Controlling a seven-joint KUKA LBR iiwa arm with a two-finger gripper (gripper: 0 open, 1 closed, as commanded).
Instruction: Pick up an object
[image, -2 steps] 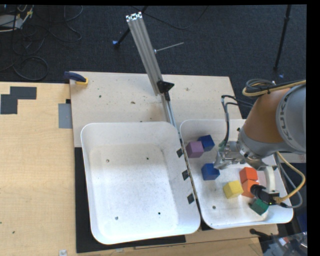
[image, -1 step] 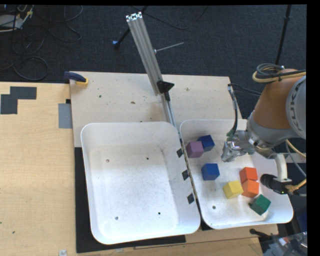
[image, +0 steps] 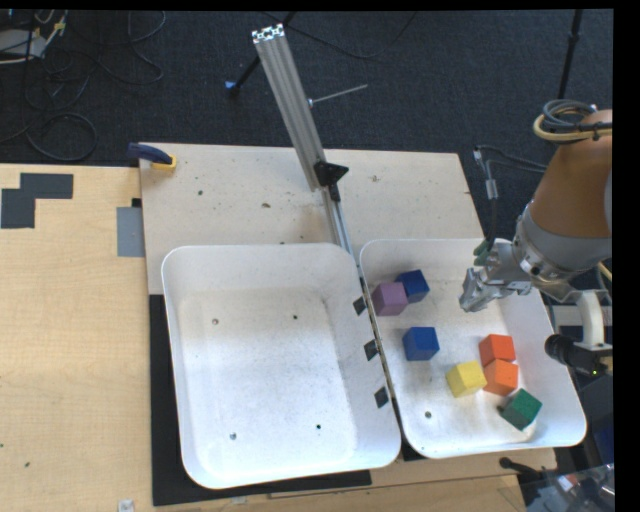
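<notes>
Grey arm (image: 560, 240); orange band; yellow cable loop; metal gripper (image: 483, 290).

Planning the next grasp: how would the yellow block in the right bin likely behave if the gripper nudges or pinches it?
The yellow block looks like a small rigid cube, so it would probably slide, not roll. Its flat faces should suit a pinch. It seems to touch an orange block, so a nudge may shift both.

Arm (image: 575, 190) cut off at right edge, upper links out of frame. Gripper (image: 483, 290) fingertips too small and blurred to tell apart. Two orange cubes (image: 498, 363) touching, border between them unclear. Green cube (image: 521, 408) edges soft against bin rim (image: 560, 435).
</notes>
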